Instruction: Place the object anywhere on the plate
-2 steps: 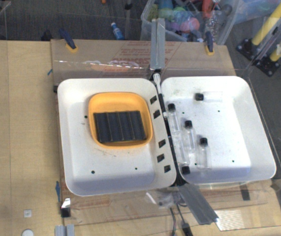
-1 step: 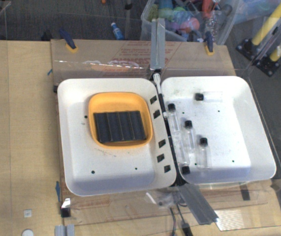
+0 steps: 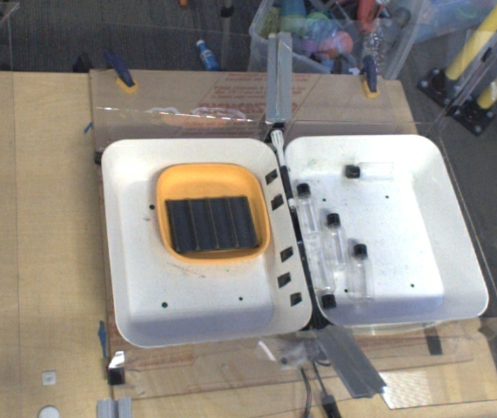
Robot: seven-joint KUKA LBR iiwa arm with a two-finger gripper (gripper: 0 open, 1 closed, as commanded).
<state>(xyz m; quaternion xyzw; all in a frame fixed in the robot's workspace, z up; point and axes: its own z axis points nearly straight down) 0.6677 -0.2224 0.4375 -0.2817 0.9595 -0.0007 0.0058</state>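
Observation:
An orange plate [image 3: 174, 185] lies in the left white bin [image 3: 135, 294]. A dark ribbed rectangular object [image 3: 212, 225] rests flat on the plate, covering most of its middle and front. Several clear tubes with black caps [image 3: 333, 249] lie in the right white bin [image 3: 422, 233], close to its left wall.
A divider with black clips [image 3: 283, 229] runs between the two bins. A clear tub of colourful toys [image 3: 344, 16] stands beyond the bench at the back. Blue clamps [image 3: 124, 77] hold a sheet at the bench's far edge.

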